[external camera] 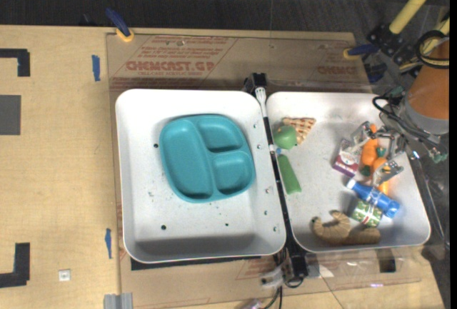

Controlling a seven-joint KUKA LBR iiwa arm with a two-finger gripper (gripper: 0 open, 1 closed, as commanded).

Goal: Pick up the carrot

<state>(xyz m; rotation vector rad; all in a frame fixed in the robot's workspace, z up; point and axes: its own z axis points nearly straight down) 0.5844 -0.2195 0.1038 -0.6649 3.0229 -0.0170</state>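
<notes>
Look for the carrot (369, 153) in the right bin (335, 98), toward its right side and roughly midway between far and near walls, with orange body and green top tucked in under the gripper (375, 146). Cannot tell from this slanted overhead view whether the gripper is clenched, released or actually grasping the carrot, as metal parts and cables blur together there. Treat the step in hand as securing the grasp, probably not yet proven. To do it well, centre on the orange body rather than the green top, and keep the approach close to vertical so as not to drag neighbours along. Mind the crowding: a purple packet (345, 162) just to the left, touching or nearly so, and a blue bottle (376, 196) just on the near side, with a green can (365, 213) beyond that. Close gently but fully, since a toy carrot of this tapering shape likely slips out when pinched near an end. Lift straight up and slowly, and check for orange held clear of the bin floor before counting the pick as done. Ignore the left bin (136, 158) with its teal tray (207, 156), well apart from the work.
</notes>
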